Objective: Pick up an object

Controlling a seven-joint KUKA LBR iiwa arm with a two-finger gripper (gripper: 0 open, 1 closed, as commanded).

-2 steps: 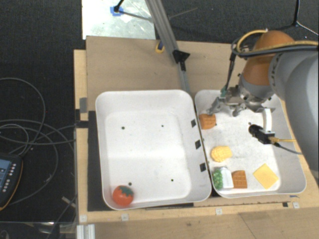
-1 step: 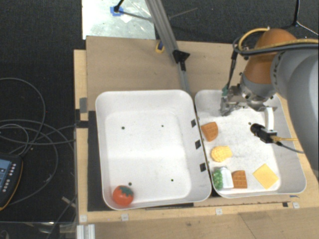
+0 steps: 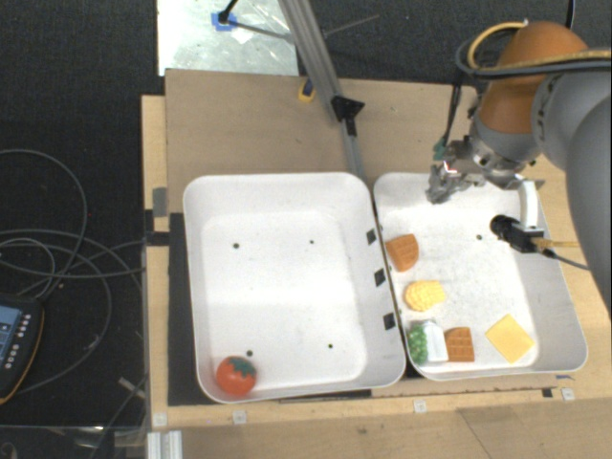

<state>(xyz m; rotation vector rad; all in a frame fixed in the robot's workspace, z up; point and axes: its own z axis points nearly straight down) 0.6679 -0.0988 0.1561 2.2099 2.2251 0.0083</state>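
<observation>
The right bin (image 3: 550,285) holds an orange waffle-like piece (image 3: 403,251), a yellow corn-like piece (image 3: 425,295), a green and white piece (image 3: 423,342), a small brown waffle (image 3: 459,343) and a yellow cheese slice (image 3: 510,338). A red tomato (image 3: 235,375) lies in the left bin's (image 3: 277,256) near left corner. My gripper (image 3: 443,187) hangs over the right bin's far edge, well above and behind the food pieces, with nothing visibly between its fingers.
A grey pole (image 3: 316,55) slants down to the bins' far junction. Black clips (image 3: 380,276) sit along the divider between the bins. A black fitting (image 3: 512,229) juts over the right bin's far right. Cables lie on the floor at left.
</observation>
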